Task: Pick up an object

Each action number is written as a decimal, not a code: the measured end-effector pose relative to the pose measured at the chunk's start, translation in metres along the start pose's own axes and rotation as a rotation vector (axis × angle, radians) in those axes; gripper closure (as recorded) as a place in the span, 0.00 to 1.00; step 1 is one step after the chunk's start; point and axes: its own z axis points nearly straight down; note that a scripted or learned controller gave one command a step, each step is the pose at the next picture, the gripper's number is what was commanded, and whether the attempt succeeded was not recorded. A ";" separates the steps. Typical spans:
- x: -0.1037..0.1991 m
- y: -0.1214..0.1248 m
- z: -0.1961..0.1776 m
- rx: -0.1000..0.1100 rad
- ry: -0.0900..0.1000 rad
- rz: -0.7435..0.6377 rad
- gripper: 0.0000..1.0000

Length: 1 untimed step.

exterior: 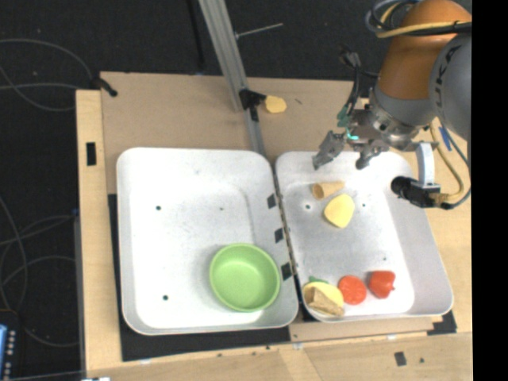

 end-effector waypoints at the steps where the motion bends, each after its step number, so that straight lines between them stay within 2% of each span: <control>1: -0.003 0.006 0.061 0.005 -0.004 0.003 0.00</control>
